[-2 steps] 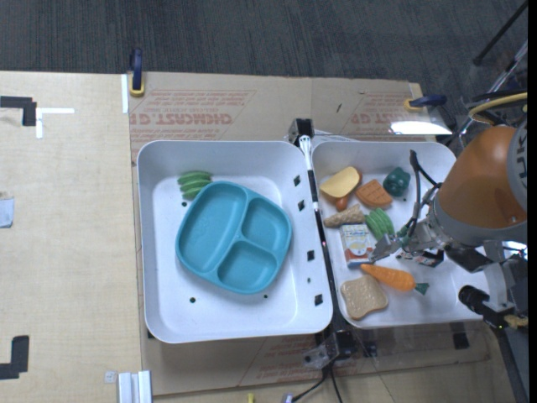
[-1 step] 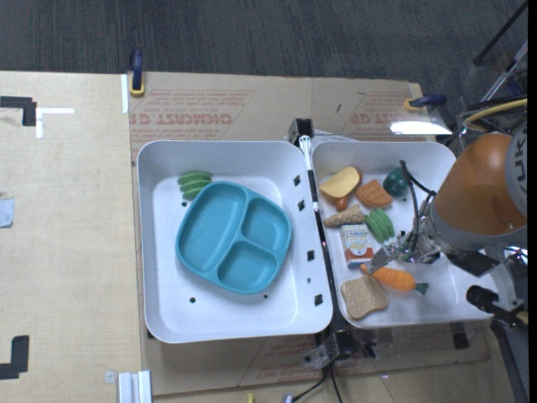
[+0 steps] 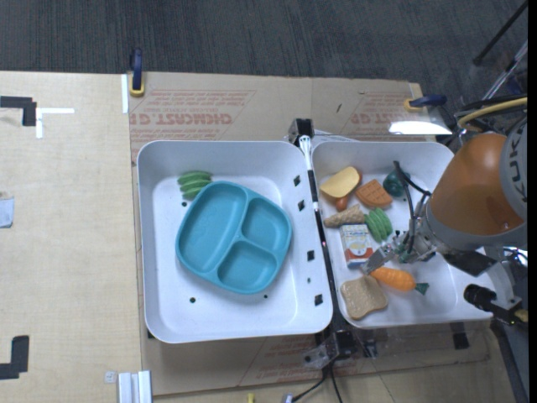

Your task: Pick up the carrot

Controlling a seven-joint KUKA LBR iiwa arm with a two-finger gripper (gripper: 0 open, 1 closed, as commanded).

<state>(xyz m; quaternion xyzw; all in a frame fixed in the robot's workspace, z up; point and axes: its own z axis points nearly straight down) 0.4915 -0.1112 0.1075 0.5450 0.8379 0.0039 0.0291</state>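
The arm leans in from the right over the right-hand bin, its orange band bulking large above the wrist. The gripper is down low among the toy food, and the carrot lies just below and beside it on the bin floor, orange body pointing left, green top towards the right. From where I stand the fingertips look to be right at the carrot's upper edge, perhaps touching it, but the carrot appears to rest flat on the bin, not raised. I cannot tell whether the fingers are spread or closed; they are a dark tangle against the clutter.

Around the carrot the bin is crowded. A slice of bread sits just to its lower left, a small carton just to its upper left, and a green vegetable lies above that. Further up are a yellow wedge, a brown biscuit-like piece and something teal. The left bin holds a blue divided plate and a green bit at its upper corner, well apart from all this.

So I judge the job as barely begun: the reach is made and the gripper is in the right neighbourhood, but a firm hold and the lift both seem left to do. The close neighbours may get nudged or caught instead.
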